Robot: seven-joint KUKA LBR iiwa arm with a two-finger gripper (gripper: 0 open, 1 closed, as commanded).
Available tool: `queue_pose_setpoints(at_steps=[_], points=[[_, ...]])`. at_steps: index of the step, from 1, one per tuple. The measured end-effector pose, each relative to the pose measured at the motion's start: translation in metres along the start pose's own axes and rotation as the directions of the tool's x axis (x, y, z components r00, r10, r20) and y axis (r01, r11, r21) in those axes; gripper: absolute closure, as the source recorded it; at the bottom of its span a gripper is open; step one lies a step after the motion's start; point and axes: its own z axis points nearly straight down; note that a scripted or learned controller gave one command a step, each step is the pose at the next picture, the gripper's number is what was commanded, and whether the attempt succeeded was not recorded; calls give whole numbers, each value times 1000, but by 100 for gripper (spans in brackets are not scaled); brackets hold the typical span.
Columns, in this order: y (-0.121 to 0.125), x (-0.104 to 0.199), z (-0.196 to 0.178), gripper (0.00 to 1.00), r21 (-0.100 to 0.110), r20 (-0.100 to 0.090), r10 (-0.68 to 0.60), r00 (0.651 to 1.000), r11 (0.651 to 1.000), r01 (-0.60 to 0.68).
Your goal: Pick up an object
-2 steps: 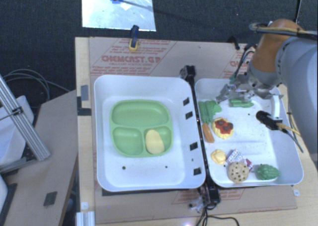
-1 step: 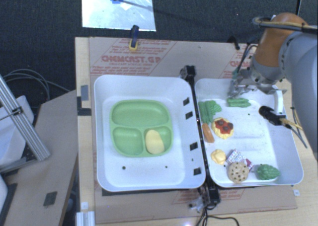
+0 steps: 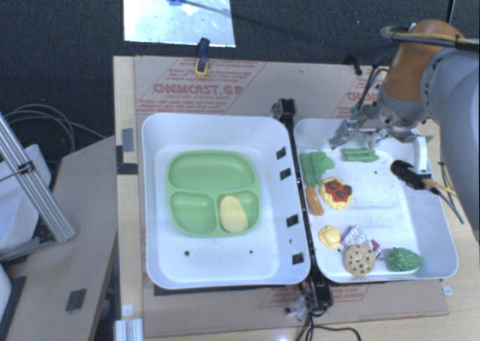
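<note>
In the right white bin [image 3: 442,253], a flat green bean pod [image 3: 360,155] lies under the jaws [image 3: 358,131], whose spread I cannot tell.

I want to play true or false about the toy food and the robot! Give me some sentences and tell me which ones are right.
1. The green plastic divided plate lies in the left white bin. True.
2. The pale yellow oval toy sits in one of the plate's compartments. True.
3. The round chocolate-chip cookie toy is on the green plate. False: it lies in the right white bin, near its front edge.
4. The robot gripper is over the left bin. False: it is at the back of the right bin, close to the small flat green toy.
5. The orange carrot toy lies in the right bin. True.
</note>
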Motion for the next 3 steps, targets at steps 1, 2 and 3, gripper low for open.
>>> queue_pose_setpoints(at_steps=[1,2,3], points=[[-1,-3,-111,0,6,-6,4,1000,1000,-4],[-64,1,22,0,21,-11,10,1000,1000,-10],[-96,30,13,0,13,-8,7,1000,1000,-7]])
